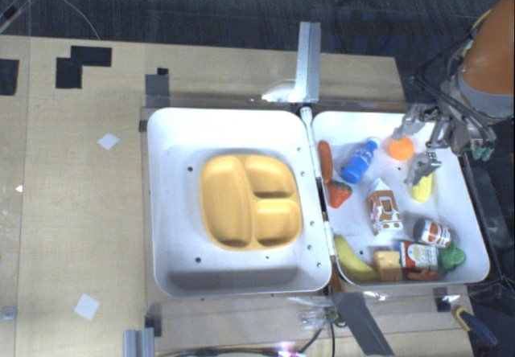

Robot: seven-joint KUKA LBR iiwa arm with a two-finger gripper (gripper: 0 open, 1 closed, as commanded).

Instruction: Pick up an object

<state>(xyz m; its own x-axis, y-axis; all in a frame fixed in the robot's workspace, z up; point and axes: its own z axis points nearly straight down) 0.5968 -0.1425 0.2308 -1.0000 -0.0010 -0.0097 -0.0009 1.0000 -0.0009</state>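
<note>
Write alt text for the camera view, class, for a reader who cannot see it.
A grey robot arm's claw hangs over the right white bin, above a yellow corn cob and beside an orange ball, among toy foods including a blue bottle, carrot, strawberry and banana. The left white bin holds a yellow divided tray.

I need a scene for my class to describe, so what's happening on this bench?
A robot arm reaches in over the right bin, which is full of toy food. Its hand hangs above a yellow corn piece, next to an orange ball, and holds nothing yet. The left bin holds a yellow divided tray.
</note>
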